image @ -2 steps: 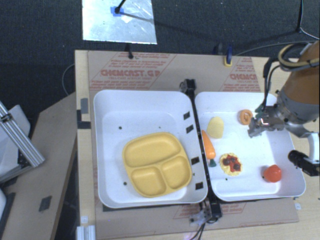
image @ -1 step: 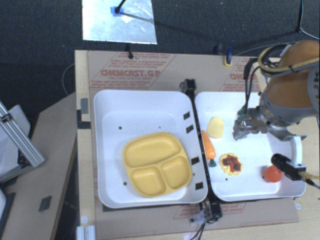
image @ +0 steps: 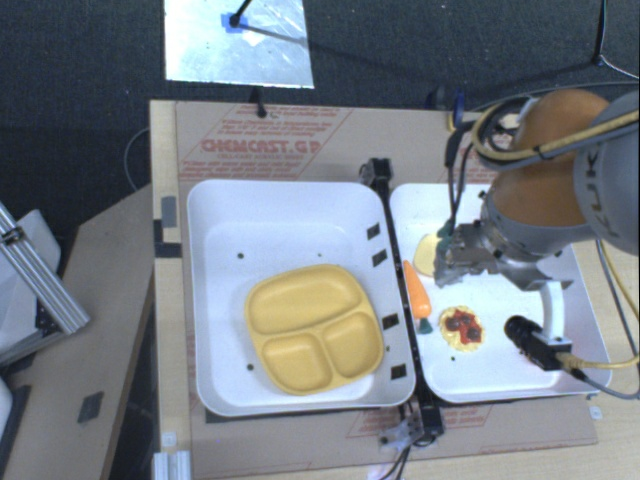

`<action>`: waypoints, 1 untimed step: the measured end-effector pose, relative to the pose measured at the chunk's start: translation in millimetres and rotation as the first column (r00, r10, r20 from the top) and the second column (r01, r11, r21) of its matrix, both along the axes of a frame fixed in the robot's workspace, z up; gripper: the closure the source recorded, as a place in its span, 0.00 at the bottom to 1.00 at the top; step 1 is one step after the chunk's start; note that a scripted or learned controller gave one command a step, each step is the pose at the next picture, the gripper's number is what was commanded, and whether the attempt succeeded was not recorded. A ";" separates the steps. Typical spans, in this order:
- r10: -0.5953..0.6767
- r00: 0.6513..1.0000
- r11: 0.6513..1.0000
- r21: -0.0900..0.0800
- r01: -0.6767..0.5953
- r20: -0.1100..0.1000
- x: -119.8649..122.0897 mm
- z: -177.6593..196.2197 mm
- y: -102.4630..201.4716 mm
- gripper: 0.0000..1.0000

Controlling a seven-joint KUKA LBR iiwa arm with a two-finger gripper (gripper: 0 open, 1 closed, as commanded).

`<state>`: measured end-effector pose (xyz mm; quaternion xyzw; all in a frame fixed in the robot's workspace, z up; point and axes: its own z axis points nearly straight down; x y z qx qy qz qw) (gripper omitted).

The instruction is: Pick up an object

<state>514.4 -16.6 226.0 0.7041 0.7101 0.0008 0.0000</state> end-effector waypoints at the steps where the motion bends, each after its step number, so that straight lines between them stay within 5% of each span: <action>1: 0.001 1.000 1.000 0.000 -0.001 -0.001 0.9 -10.2 56.7 1.00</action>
